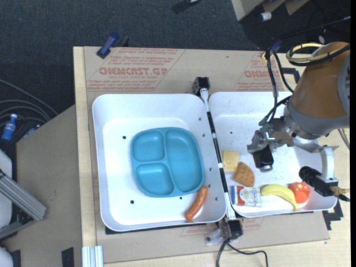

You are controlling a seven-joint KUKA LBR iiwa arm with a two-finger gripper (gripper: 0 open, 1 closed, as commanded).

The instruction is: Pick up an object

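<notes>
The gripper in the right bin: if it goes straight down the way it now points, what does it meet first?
Most likely the bare white floor of the right bin. The gripper hangs over an open patch, with the waffle piece to its left and the banana nearer the camera. Depth is unclear, so the waffle piece could be brushed.

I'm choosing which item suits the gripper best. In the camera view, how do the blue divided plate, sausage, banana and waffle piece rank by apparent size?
1. Blue divided plastic plate, by far the largest.
2. Yellow banana and orange-brown sausage: alike in length, too close to rank.
3. Tan waffle piece, smallest.
</notes>
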